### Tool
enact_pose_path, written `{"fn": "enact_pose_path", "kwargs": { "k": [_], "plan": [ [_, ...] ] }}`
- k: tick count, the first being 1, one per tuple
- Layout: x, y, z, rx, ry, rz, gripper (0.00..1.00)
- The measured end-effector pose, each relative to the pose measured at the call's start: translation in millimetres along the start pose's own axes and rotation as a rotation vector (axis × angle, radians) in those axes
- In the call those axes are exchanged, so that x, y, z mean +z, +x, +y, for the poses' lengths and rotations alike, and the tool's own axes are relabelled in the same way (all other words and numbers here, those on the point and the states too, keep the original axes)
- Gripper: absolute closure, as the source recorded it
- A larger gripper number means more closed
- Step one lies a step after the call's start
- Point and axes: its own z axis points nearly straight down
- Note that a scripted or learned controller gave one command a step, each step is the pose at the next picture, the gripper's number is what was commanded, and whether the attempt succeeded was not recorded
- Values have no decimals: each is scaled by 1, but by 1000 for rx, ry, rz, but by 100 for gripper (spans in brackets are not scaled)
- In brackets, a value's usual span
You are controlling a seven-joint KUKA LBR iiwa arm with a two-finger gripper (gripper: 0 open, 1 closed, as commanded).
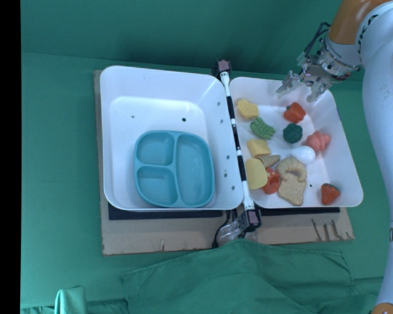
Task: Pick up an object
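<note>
Nearest the camera, a rumpled green cloth (245, 276) lies over the front of the bench, just ahead of the brown cardboard sheet (153, 236) that carries both bins. On that sheet the left bin (123, 86) holds a teal divided plate (175, 168) with three compartments, lying toward the bin's front right. A black-and-white striped bar (236, 141) runs between the two bins, front to back. The right bin (347, 178) is full of toy food. At its front lie a red strawberry (330, 194) near the right corner, a tan bread-shaped piece (293, 190) beside it, and a yellow wedge (255, 174) toward the striped bar, with a small red-orange piece (272, 181) touching the wedge. Just behind these sit a pale croissant-like piece (291, 165), a white egg (303, 154) and a yellow block (258, 147). Farther back are a pink ridged piece (318, 141) at the right, a dark green broccoli-like piece (292, 132) in the middle and a lighter green ridged piece (262, 128) to its left. Beyond them lie an orange-red pepper (294, 112) and another yellow piece (247, 108). At the far right corner of this bin the gripper (301, 86) hangs above the back rim, its fingers spread apart with nothing between them, just behind and above the pepper. The grey arm (377, 92) with its orange band (353, 12) comes in from the right.
</note>
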Motion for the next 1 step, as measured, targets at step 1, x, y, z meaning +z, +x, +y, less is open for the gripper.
{"fn": "enact_pose_path", "kwargs": {
  "k": [1],
  "plan": [
    [-16,-1,-1,2,-3,-3,100]
  ]
}}
